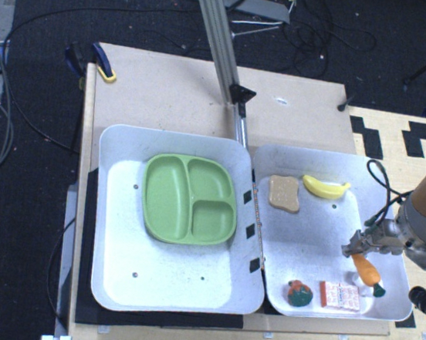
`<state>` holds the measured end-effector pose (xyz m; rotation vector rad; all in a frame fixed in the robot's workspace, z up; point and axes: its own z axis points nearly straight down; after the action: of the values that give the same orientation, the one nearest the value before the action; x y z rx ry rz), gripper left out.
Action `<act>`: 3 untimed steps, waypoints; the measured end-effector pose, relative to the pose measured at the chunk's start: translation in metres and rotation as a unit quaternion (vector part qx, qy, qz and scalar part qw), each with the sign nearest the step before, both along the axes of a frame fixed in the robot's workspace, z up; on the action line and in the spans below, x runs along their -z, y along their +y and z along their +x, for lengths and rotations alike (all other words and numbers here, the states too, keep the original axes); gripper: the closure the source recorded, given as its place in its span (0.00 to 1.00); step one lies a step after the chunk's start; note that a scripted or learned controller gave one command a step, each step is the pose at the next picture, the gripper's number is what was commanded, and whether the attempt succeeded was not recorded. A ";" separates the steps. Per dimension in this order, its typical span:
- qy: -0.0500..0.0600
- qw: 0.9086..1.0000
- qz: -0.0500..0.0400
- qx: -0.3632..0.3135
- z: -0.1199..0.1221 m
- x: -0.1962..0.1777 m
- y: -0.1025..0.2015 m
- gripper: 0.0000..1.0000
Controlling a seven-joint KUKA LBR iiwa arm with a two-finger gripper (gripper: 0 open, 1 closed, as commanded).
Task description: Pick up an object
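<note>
Hovering over the carrot [367,270] at the right bin's [299,223] right edge, my gripper [363,250] should settle straight down so the pads straddle its orange body, clear of the pink box [340,296] nearby. Whether I am spread, clenched or already gripping, I cannot tell; perhaps touching, but my wrist hides it.

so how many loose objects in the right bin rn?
5: bread slice and banana at the far end, carrot under the gripper, red-green toy and pink box along the near edge. Arm may hide more.
</note>
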<state>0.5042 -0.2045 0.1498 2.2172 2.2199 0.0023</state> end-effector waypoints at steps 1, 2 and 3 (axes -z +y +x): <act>-0.001 1.000 0.000 -0.001 0.002 -0.053 0.000 1.00; 0.000 1.000 0.001 -0.003 0.011 -0.066 0.048 1.00; 0.001 1.000 0.001 -0.004 0.019 -0.078 0.104 1.00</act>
<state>0.5234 -0.1010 0.2277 2.2112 2.2299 0.0045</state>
